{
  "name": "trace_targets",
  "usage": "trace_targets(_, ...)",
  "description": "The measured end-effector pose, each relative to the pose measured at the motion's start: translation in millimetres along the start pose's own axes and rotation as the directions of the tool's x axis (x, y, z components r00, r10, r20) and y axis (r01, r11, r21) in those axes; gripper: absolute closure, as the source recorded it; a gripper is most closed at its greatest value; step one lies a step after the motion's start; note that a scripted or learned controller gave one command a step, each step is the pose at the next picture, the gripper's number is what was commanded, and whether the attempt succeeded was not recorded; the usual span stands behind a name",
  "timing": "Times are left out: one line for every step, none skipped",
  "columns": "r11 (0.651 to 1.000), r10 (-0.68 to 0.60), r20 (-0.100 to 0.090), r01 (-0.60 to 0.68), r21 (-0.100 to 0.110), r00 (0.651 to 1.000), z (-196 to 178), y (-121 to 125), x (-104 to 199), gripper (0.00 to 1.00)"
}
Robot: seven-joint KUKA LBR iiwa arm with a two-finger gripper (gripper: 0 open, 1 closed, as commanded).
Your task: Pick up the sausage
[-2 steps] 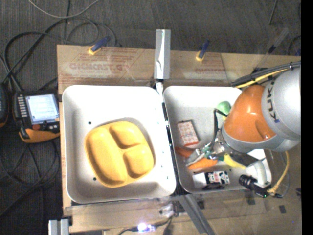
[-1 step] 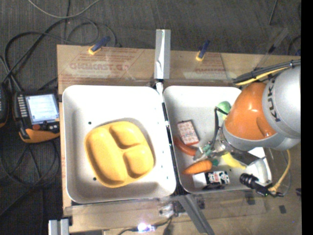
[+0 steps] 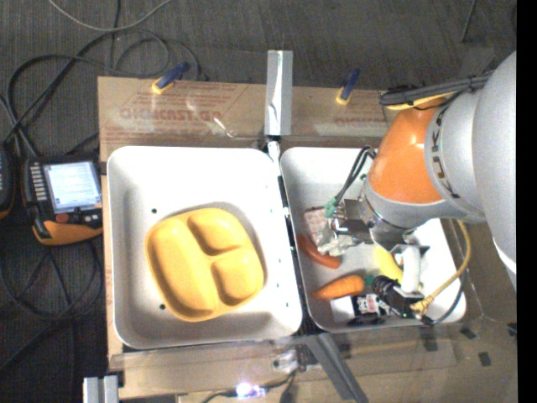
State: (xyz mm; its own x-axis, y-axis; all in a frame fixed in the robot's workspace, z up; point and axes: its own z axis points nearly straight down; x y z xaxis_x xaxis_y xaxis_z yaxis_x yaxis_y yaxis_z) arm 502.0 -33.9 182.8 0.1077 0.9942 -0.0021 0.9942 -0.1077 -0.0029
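1. The right bin (image 3: 323, 168) and the left bin (image 3: 132, 175), both white and shallow, stand side by side on a brown board (image 3: 193, 112). A metal post (image 3: 278, 91) rises at the far edge between them.
2. The arm (image 3: 470, 149), grey with an orange band (image 3: 403, 162), reaches in from the right and covers much of the right bin.
3. The gripper (image 3: 332, 227) is low over the middle of the right bin, pointing toward that bin's left wall. Whether it is spread or pressed together cannot be told, because the wrist hides its tip.
4. The sausage (image 3: 319, 253), a reddish, slightly curved piece, lies on the floor of the right bin close to the left wall. It is just below the gripper in this view. Whether the two touch cannot be told, and the sausage is not seen held.
5. A carrot (image 3: 340, 288) lies just nearer the camera than the sausage, pointing left.
6. A small yellow piece (image 3: 386, 267) shows to the right of the carrot, partly under the wrist.
7. A yellow plate (image 3: 205, 263) with three compartments sits in the middle of the left bin.
8. Two clamps, one at the left (image 3: 170, 75) and one at the right (image 3: 348, 86), grip the far edge of the board.
9. A handheld screen (image 3: 67, 187) lies on the dark floor to the left of the bench, among loose cables (image 3: 101, 23).
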Motion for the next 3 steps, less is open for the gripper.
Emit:
trace_targets(0.997,-0.081,0.001,0.081,0.000,0.997,-0.2,-13.5,-0.6,1.00)
trace_targets(0.997,-0.081,0.001,0.081,0.000,0.997,-0.1,-13.6,-0.6,0.00)
trace_targets(0.997,-0.081,0.001,0.081,0.000,0.997,-0.1,-13.6,-0.6,0.00)
